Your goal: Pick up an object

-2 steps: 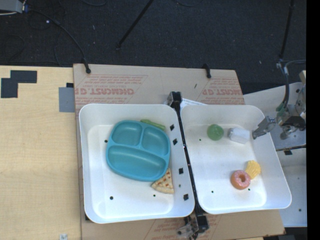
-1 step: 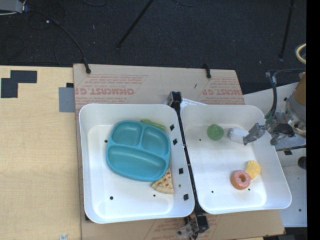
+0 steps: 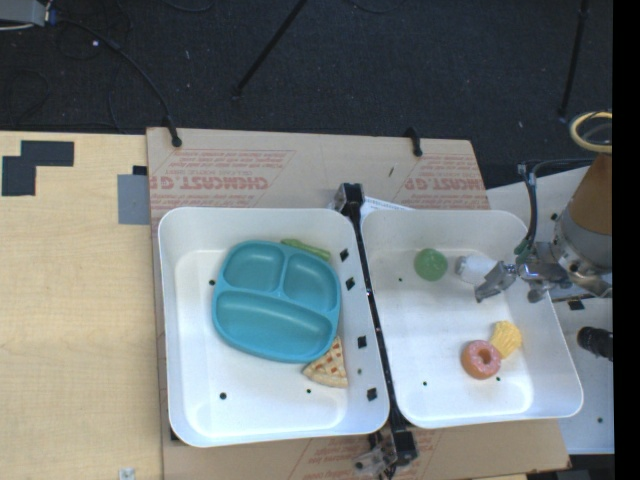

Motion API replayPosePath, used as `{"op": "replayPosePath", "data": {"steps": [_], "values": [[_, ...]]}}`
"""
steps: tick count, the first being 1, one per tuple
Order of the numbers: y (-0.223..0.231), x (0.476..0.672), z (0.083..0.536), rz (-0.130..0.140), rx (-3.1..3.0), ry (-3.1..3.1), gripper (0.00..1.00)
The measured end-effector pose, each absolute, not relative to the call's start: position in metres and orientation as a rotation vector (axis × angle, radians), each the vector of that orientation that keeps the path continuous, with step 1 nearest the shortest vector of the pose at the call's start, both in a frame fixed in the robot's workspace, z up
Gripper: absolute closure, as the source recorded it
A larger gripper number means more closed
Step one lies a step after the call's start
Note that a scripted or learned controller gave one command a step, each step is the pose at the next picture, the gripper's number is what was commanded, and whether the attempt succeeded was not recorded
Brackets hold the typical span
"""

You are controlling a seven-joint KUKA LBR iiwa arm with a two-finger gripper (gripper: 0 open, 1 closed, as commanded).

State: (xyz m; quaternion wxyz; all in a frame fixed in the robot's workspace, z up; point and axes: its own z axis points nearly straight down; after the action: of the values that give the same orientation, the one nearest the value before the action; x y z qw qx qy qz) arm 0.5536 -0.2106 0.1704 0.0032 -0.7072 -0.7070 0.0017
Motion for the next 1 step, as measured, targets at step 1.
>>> {"op": "replayPosePath", "data": {"steps": [1], "values": [[-0.2094, 0.542, 0.1138, 0.006, -2.215, -2.215, 0.0]]}}
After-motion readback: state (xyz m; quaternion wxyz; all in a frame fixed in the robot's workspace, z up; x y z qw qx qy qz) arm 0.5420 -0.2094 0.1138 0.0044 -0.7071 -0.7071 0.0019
